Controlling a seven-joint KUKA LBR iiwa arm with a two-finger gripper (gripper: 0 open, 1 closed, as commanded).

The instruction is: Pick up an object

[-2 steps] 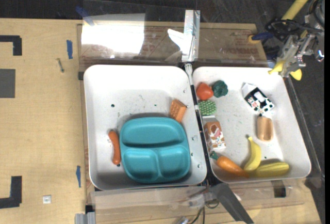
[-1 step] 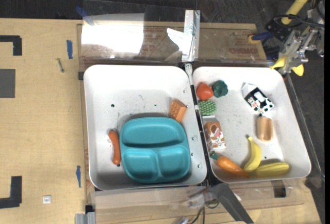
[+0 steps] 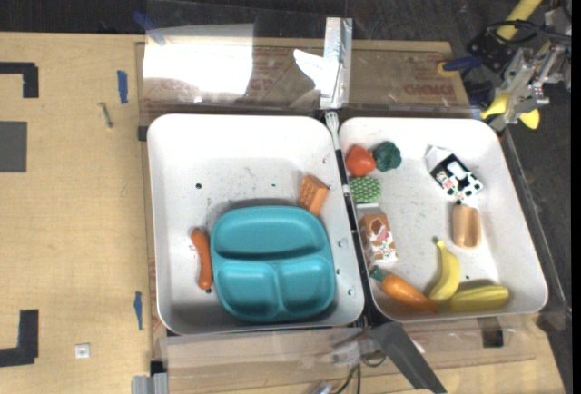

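Teal tray [image 3: 272,274] in left bin [image 3: 172,147], bananas [image 3: 463,288] right, hand [image 3: 526,88] state unclear

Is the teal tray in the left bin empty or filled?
Empty: the teal tray shows three bare compartments.

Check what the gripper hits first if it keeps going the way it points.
Likely the far right corner rim of the right bin, not any object inside. The gripper hangs just outside that corner, but depth is unclear.
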